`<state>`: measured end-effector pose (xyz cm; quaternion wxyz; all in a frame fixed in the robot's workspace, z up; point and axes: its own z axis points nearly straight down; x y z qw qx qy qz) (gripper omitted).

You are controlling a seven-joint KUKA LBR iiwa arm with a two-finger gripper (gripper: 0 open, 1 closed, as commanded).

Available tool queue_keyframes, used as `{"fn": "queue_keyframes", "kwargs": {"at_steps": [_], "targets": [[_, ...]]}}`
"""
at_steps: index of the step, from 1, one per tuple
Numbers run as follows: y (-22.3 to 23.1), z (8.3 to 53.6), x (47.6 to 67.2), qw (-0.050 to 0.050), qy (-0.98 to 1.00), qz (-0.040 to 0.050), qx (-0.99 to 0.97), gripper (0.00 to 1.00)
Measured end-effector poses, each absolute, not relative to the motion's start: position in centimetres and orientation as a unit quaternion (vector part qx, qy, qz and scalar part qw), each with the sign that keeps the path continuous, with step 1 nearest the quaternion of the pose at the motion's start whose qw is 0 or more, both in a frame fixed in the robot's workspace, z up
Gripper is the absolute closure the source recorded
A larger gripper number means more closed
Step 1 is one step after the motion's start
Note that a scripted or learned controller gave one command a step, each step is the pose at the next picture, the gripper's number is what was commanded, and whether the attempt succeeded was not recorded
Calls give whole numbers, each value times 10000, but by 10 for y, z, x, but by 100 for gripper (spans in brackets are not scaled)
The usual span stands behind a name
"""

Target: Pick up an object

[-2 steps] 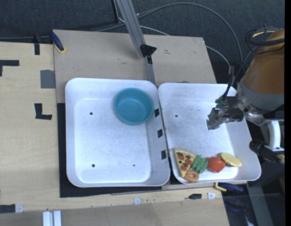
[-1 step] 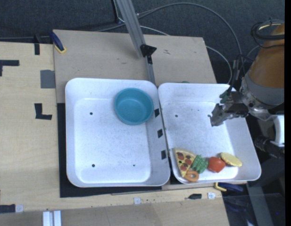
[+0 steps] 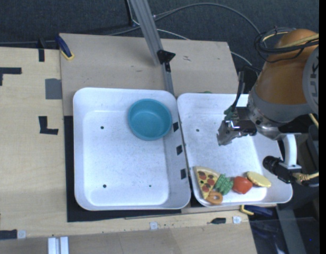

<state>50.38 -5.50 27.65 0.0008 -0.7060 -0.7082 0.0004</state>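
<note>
From above, the bench (image 3: 120,52) carries two white bins side by side. The left bin (image 3: 99,163) has a blue bowl (image 3: 149,119) sitting near its far right corner. The right bin (image 3: 205,115) keeps its things crowded along the near edge: a pizza slice (image 3: 205,180), a green leafy piece (image 3: 223,183) touching it, a small orange ring (image 3: 214,197) just below, then a tomato (image 3: 242,184) and a yellow piece (image 3: 258,179) beside that.

The arm (image 3: 281,89) reaches in from the right, and its pincer (image 3: 226,135) hangs over the bare middle of the right bin, well apart from the food and with nothing between its tips. Whether the tips are spread or drawn together I cannot tell; they are too dark and small from here.

To my eye, the pick has yet to start. The tomato looks the best choice, being rounded and tall enough to grip. The pincer should travel toward the near edge, centre over it, and drop straight down, minding the neighbours and the bin wall. The flat pizza slice would probably slip.
</note>
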Motion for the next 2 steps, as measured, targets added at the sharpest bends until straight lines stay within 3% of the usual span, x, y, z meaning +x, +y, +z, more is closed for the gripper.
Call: {"fn": "queue_keyframes", "kwargs": {"at_steps": [1, 2], "targets": [[-1, 274, 502, 6, -7087, 1, -7055, 100], [55, 257, 515, 10, -7087, 8, -7055, 100]]}}
